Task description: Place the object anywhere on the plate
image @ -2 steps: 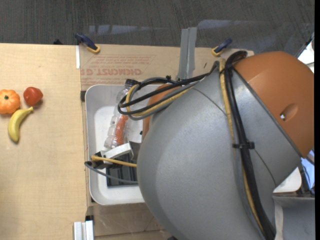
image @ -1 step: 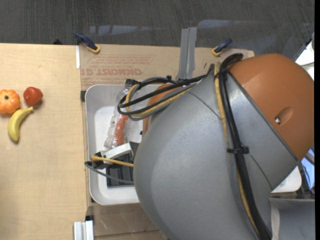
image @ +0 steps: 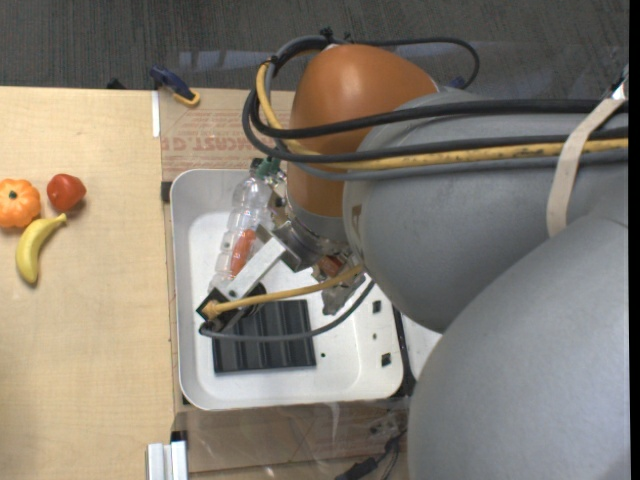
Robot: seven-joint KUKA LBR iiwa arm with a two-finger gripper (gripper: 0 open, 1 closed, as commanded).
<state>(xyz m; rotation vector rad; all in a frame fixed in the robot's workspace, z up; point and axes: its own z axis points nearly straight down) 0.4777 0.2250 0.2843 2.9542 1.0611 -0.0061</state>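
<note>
A white bin (image: 190,368) sits under the arm. A black ribbed rectangular tray (image: 265,338) lies flat near the bin's front. Along the bin's left part lies a clear plastic bottle (image: 242,230) with a green cap and an orange patch inside. It points toward the bin's back edge. My gripper (image: 335,273) hangs low over the middle of the bin, just right of the bottle and behind the black tray. The grey wrist and orange band hide most of the gripper. Nothing can be seen held in it.
On the wooden bench left of the bin lie a toy orange (image: 16,204), a red fruit (image: 66,191) and a banana (image: 36,247). A blue and yellow clamp (image: 175,86) sits at the bench's back edge. The arm covers everything to the right.
</note>
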